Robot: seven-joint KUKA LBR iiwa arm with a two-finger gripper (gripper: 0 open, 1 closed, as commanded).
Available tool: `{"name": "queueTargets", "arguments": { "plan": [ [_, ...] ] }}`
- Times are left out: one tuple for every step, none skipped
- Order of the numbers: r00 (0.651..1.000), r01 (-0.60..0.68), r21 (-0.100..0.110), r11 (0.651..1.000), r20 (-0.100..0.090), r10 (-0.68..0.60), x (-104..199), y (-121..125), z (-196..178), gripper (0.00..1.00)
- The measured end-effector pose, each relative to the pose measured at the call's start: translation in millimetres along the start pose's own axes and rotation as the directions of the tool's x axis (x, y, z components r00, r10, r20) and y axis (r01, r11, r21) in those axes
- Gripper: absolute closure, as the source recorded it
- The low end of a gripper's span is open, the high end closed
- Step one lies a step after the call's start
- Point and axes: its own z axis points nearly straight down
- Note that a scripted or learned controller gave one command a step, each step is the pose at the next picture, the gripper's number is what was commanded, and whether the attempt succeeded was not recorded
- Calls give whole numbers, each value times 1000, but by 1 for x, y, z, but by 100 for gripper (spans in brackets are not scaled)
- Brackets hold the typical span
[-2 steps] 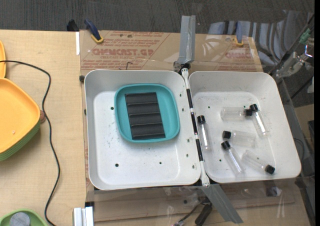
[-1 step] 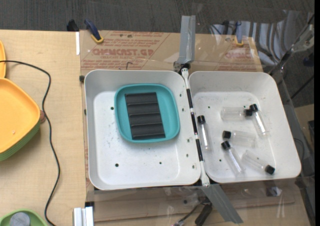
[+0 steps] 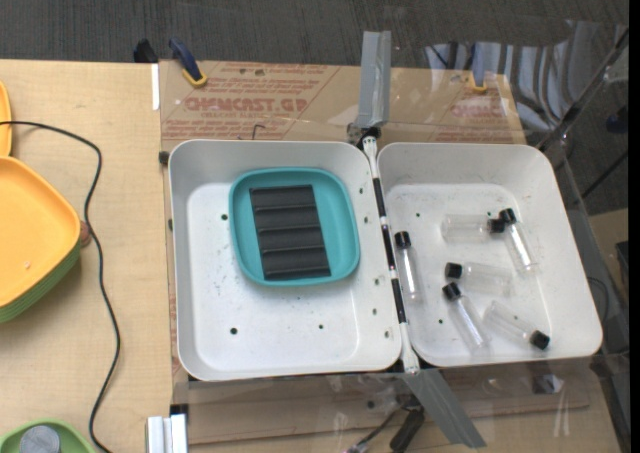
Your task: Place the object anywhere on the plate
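Several clear tubes [image 3: 480, 286] with black caps, loose across right bin [image 3: 560, 241], toward its near edge. Teal plate [image 3: 345, 231] centred in left bin [image 3: 200, 291]. Light, smooth, likely slippery and roll-prone; best taken mid-barrel, across width. Gripper state: cannot tell.

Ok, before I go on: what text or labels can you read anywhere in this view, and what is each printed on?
"CHEMCAST GP", or close to it: red print on the brown cardboard sheet behind the left bin; letters blurred, reading unsure.
Matching red print on the cardboard behind the right bin: too blurred to read.
Teal plate, clear vials: no readable marks.
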Motion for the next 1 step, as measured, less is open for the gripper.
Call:
{"name": "queueTargets", "arguments": {
  "plan": [
    [991,-131,0,991,0,131,15,22,0,0]
  ]
}}
